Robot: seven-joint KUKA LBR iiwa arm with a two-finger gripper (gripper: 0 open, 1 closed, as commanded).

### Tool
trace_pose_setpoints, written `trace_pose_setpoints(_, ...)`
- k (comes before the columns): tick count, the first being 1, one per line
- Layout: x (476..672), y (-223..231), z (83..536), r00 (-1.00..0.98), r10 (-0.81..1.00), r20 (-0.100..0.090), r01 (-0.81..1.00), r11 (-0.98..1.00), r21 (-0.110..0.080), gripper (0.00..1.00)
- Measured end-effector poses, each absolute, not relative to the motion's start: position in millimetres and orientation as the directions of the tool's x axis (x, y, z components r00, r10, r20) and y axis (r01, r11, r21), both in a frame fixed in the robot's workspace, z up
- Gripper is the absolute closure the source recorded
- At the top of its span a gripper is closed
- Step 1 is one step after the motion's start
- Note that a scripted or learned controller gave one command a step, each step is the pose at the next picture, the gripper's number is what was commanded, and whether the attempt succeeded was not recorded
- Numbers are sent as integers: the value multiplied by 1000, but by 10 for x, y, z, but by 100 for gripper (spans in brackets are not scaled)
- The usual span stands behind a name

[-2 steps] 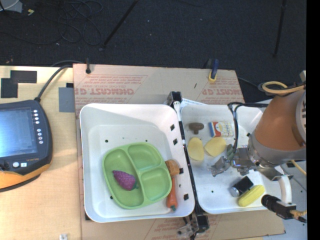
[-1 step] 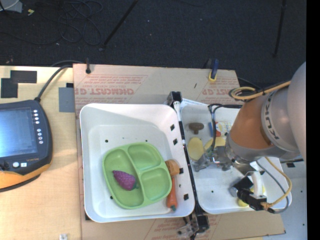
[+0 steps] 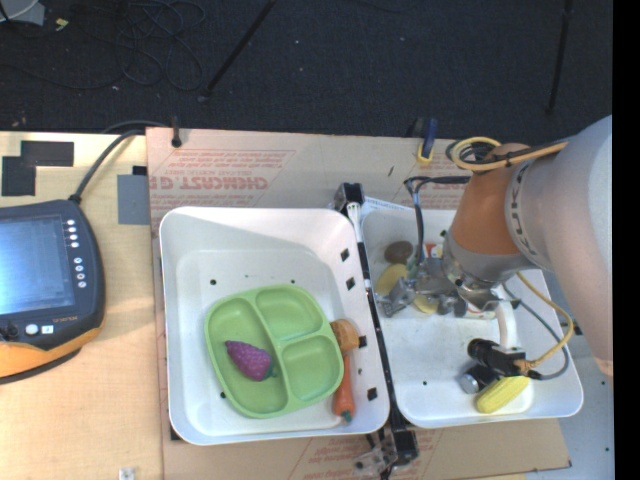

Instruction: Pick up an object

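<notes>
The bench (image 3: 60, 368) was pale wood, with a brown cardboard sheet (image 3: 260, 168) laid across it. A dark-screened control pendant (image 3: 45, 273) rested at its left. Beyond the far edge lay black carpeted floor (image 3: 350, 58) strewn with thin cables (image 3: 150, 18).

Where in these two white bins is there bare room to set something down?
Left bin: bare floor behind the green plate, toward the far wall. Right bin: bare floor in the near left part, beside the divider. Crowded: under the tool and around the yellow object.
</notes>
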State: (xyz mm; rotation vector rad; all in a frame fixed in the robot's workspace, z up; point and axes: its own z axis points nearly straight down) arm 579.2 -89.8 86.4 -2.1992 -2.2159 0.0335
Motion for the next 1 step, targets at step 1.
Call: trace_pose_setpoints(1,5817,-890,971,0,1000,-1,1000,0,-13,100)
